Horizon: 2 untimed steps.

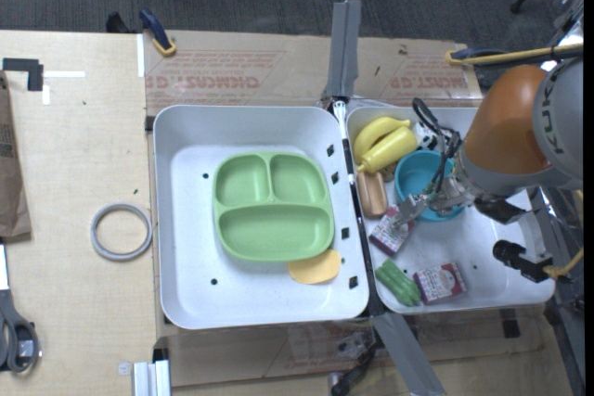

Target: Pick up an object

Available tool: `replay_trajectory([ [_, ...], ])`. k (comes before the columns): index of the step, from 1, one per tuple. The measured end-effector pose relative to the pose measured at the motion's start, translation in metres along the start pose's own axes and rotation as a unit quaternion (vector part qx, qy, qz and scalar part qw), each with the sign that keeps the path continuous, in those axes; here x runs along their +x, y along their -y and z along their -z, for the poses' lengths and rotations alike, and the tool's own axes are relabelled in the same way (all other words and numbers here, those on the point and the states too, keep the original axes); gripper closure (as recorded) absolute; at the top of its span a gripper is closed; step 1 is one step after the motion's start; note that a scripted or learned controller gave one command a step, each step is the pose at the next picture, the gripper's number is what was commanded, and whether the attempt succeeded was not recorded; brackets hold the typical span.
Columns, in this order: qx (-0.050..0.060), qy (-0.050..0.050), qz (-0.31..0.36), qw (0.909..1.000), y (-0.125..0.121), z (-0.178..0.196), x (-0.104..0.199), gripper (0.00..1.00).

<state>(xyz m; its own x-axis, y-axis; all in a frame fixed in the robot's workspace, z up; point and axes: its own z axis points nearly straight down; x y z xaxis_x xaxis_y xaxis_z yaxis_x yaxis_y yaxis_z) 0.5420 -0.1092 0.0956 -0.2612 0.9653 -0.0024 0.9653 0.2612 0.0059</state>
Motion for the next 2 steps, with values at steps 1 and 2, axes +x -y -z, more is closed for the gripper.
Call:
replay_trajectory([
  [1, -0.003, 0.000, -0.001, 1.0000, -0.002, 0.011, -0.001, 1.00],
  [2, 0.003, 0.000, 0.033, 0.9994, -0.051, 0.232, -0.003, 1.00],
])
